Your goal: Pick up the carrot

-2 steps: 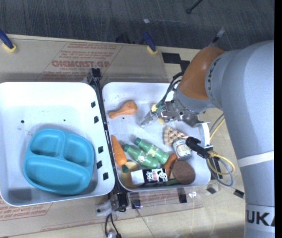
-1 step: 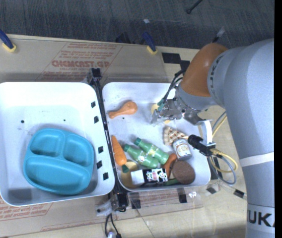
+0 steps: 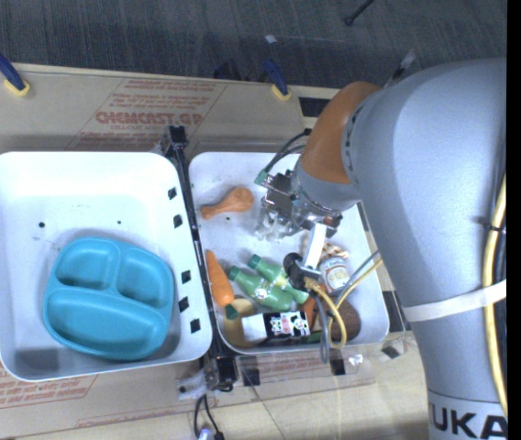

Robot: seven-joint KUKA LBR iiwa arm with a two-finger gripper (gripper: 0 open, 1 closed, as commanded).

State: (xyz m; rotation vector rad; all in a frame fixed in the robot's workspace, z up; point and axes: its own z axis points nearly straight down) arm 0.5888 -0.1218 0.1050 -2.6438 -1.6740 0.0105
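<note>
A large grey robot arm (image 3: 444, 200) with an orange band (image 3: 329, 140) above its wrist reaches in from the right and bends down over the right of 2 shallow white bins. Its gripper (image 3: 277, 223) hangs low above the upper middle of the right bin (image 3: 233, 168), with metal hardware and cables clustered around the wrist. Whether the gripper is spread or pressed together cannot be told from this angle, and nothing is visibly pinched in it. The carrot (image 3: 219, 280), a slim orange cone, lies along the left wall of the right bin, below and to the left of the gripper and apart from it. Near the top left of the same bin lies a tan toy chicken drumstick (image 3: 227, 203), just left of the gripper. Toward the lower middle sit green bottle-shaped items (image 3: 265, 282), touching the carrot's right side. Below them, against the bin's front wall, lies a dark bottle with a black and white label (image 3: 283, 325). A small round tin (image 3: 336, 271) and a brown rounded object (image 3: 345, 319) rest at the right side. The left bin (image 3: 22, 191) holds 1 blue plastic tray (image 3: 109, 296) with 3 compartments, lying at a slant in its lower half. Both bins rest on a brown cardboard sheet (image 3: 150, 108) with red printing.
</note>
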